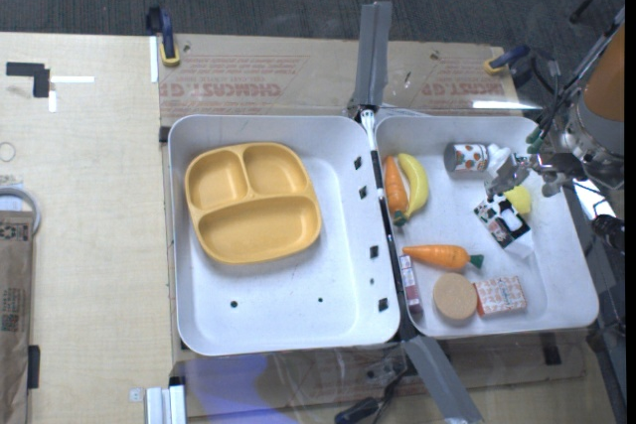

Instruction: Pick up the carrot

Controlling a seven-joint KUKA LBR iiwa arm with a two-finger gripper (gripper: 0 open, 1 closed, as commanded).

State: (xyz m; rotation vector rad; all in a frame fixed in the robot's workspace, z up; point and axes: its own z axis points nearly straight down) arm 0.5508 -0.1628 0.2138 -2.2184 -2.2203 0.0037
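Observation:
An orange carrot (437,256) with a green stub at its right end lies flat in the middle of the right bin (571,243). A second orange, carrot-like piece (396,186) stands lengthwise against a banana (418,182) near the bin's left wall. My gripper (505,176) hangs over the upper right part of this bin, up and to the right of the lying carrot and apart from it. It is just above a black-and-white item (500,220) and a yellow item (520,201).
A small can (465,157) lies left of the gripper. A tan round disc (455,297), a red-and-white box (499,294) and a slim dark packet (407,279) sit along the bin's front. The left bin (298,313) bears a yellow divided plate (254,202).

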